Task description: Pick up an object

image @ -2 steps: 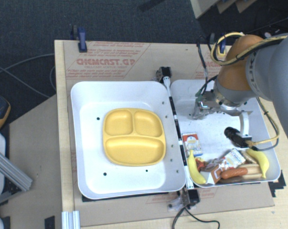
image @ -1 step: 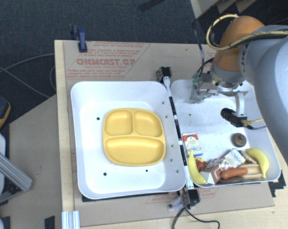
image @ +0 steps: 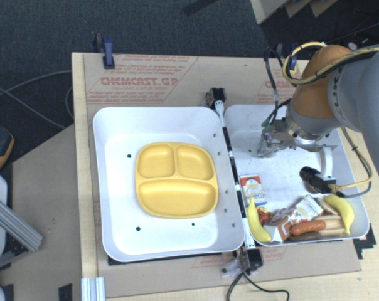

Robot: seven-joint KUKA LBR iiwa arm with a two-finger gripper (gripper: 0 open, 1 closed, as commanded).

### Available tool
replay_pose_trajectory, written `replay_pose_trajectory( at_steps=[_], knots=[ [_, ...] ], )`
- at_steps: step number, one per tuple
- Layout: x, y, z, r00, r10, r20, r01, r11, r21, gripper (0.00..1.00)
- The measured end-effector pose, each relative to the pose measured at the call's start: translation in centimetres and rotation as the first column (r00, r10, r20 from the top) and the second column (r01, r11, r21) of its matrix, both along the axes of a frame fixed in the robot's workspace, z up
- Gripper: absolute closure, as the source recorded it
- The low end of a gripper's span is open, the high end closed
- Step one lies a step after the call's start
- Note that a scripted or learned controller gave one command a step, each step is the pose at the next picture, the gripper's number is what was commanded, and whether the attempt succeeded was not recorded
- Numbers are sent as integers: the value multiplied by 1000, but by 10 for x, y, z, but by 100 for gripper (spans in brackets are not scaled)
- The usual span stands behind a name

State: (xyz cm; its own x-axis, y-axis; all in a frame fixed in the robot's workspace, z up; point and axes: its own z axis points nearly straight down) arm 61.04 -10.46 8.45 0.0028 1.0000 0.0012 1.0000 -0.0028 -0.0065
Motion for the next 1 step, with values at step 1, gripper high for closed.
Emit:
replay_pose_trajectory(
  at_steps=[1],
  knots=[
    [59, 2, 1, 1000, 5, 13, -5, 1000, -3, 100]
  ],
)
